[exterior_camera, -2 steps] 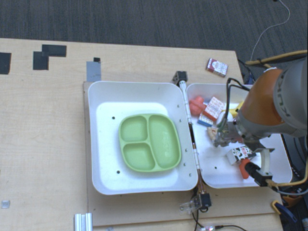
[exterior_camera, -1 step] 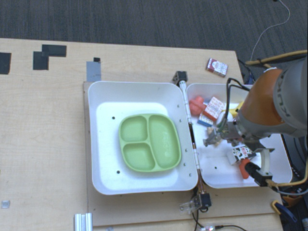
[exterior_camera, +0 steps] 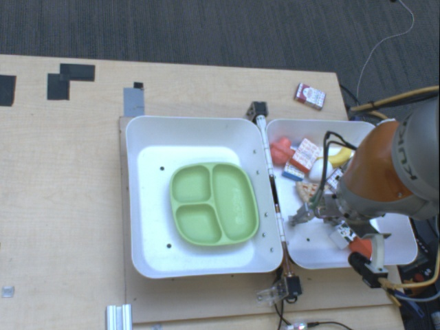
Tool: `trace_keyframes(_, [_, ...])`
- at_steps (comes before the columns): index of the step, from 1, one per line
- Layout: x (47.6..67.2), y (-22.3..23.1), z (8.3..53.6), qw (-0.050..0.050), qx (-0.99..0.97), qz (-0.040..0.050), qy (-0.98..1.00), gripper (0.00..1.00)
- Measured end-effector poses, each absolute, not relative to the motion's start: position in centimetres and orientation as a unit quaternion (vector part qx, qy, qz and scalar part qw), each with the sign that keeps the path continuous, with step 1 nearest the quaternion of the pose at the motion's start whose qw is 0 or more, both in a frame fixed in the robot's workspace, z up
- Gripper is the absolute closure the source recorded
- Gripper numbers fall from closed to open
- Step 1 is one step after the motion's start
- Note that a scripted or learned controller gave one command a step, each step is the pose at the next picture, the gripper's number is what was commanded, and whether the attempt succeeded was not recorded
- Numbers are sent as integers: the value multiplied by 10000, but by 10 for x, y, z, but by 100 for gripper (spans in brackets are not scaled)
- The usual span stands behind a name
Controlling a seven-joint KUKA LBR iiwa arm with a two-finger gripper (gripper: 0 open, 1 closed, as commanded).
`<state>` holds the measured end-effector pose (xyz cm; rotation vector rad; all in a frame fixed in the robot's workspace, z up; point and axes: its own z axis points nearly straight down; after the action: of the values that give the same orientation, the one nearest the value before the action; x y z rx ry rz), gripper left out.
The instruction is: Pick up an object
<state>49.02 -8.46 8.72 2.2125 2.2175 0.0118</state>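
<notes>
The right bin holds a heap of small objects at its far end. Among them are a red-pink piece, a red and white box, a blue item, a yellow item and a tan piece. My gripper is low inside this bin, just in front of the tan piece and near the bin's left wall. The orange band and grey wrist cover the bin's right half. I see nothing clearly held.
The left bin holds a green divided plate. A small red box lies on the bench beyond the right bin. Black cables run across the arm and along the bench's right edge.
</notes>
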Motion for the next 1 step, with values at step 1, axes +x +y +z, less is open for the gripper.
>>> trace_keyframes(1, [492, -85, 99, 65, 7061, 54, 7081, 100])
